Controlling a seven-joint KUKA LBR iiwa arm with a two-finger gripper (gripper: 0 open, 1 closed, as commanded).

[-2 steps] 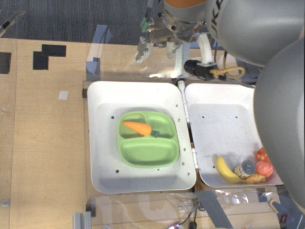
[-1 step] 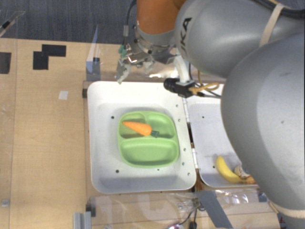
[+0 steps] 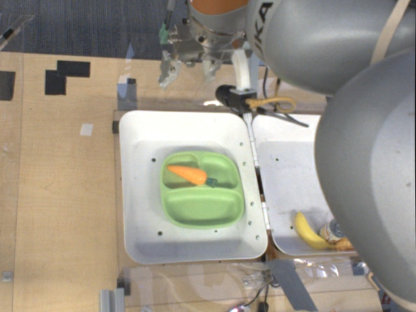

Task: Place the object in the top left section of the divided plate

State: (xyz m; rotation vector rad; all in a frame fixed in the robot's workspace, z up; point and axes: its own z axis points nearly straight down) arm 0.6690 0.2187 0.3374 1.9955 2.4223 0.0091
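A green divided plate sits in the middle of the left white bin. An orange carrot with a dark green stem end lies in the plate's top left section, its stem end reaching the ridge toward the top right section. My gripper hangs above the far rim of the left bin, well clear of the plate. Its fingers are spread apart with nothing between them.
The right bin holds a yellow banana near its front edge, with a small brownish item beside it partly hidden by the arm. The grey arm covers the upper right of the view. Black marks lie on the bench at far left.
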